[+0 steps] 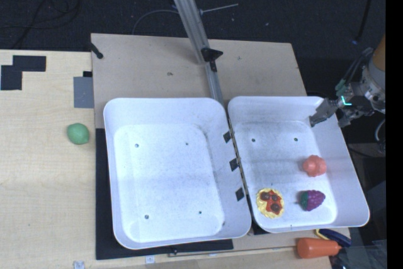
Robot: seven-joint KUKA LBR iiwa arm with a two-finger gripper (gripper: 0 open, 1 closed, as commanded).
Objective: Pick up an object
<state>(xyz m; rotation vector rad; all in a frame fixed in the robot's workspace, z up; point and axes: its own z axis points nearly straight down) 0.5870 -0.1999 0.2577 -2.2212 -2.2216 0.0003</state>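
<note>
A: At the right edge of the frame, what is the arm doing?

B: Its gripper [326,111] hangs over the upper right rim of the right bin [286,111], well apart from the objects. It is too small and dark to say how the jaws stand, and nothing shows between them.

A: Where are the objects?

B: In the lower right part of that bin: a pink-orange lump [314,165], below it a purple grape bunch [312,200], and to the left of the grapes a yellow piece with red spots [270,203].

A: And elsewhere?

B: The left bin [167,170] lies just beside the right one. A green ball [78,133] rests on the bench at the left of the frame, and an orange carrot-like item [317,247] lies below the right bin, at the bottom edge.
</note>
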